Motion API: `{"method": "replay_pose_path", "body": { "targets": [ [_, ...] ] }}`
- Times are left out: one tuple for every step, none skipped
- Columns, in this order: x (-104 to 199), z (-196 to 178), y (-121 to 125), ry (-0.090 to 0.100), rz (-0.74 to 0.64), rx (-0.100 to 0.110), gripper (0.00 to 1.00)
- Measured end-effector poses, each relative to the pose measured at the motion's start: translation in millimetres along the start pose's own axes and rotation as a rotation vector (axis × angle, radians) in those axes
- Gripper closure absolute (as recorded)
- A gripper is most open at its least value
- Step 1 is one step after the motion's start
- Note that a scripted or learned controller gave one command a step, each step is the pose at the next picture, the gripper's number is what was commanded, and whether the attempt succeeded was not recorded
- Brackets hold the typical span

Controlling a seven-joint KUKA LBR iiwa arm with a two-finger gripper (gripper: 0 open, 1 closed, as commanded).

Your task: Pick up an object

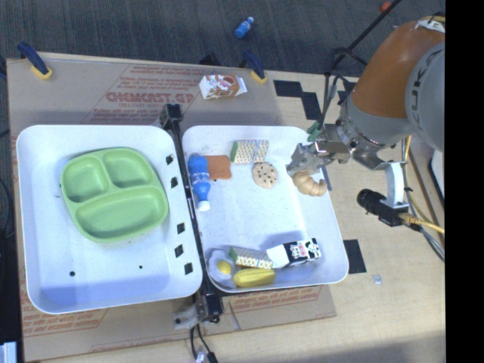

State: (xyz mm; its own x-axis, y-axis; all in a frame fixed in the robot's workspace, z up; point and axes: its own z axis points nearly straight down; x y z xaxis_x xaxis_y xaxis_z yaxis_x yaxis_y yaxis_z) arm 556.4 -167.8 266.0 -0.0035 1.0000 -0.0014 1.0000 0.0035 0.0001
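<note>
claw | closed around croissant | at right bin right rim, near cookie

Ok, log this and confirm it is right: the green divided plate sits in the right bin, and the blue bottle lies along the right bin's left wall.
Not quite. The camera view shows the green divided plate in the left bin, not the right one. The rest stands: the blue bottle lies along the left wall of the right bin.
</note>
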Motion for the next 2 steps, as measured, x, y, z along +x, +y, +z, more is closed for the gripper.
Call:
{"method": "replay_pose_path", "body": {
  "targets": [
    [-17, 105, 0, 0.003, -0.002, 0.005, 1.0],
    [29, 1, -5, 0.001, -0.003, -0.001, 1.0]
  ]
}}
